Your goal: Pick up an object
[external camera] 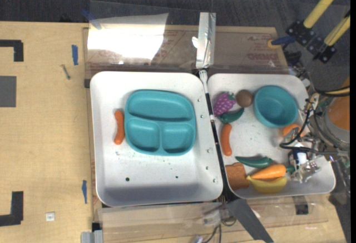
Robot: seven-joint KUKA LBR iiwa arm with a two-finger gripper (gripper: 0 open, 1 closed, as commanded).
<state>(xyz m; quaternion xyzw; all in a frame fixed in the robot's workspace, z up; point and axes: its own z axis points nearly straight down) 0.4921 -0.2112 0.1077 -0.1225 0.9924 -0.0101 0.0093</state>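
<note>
- My gripper [303,168] hung over the right bin [249,142], low at its four o'clock corner; through the cables and blur I could not tell how my fingers stood.
- Just at my nine o'clock lay a carrot [269,171] on a banana [268,182], a green pepper [254,161] above them and a brown piece [236,176] beyond.
- At my twelve o'clock stood a teal bowl [275,105], an orange bit [290,129] under its rim.
- Farther at ten o'clock were grapes [223,103], a brown ball [243,98] and a sausage [226,139].
- The left bin [105,125] held a teal tray [160,121] with another sausage [119,127] at its nine o'clock.
</note>
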